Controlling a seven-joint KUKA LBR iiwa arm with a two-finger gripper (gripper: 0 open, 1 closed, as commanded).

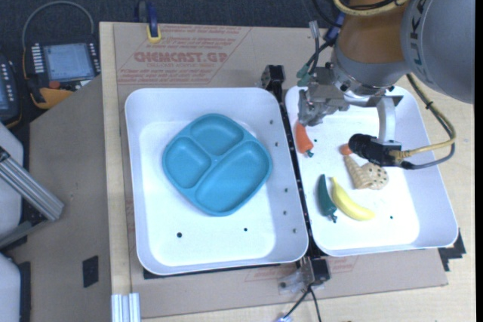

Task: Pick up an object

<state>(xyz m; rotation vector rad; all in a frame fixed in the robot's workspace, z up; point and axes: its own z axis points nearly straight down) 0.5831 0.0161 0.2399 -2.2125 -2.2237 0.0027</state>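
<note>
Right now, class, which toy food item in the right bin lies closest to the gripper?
The orange carrot, directly under the gripper by the bin's left wall; the banana lies farther down.

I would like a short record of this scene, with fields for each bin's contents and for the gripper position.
left bin: one blue divided plate, lying flat near the middle
right bin: orange carrot-like piece, dark green piece, yellow banana, tan block with holes
gripper: at the right bin's upper left corner, just above the orange carrot-like piece
object held: none seen between the fingers
</note>
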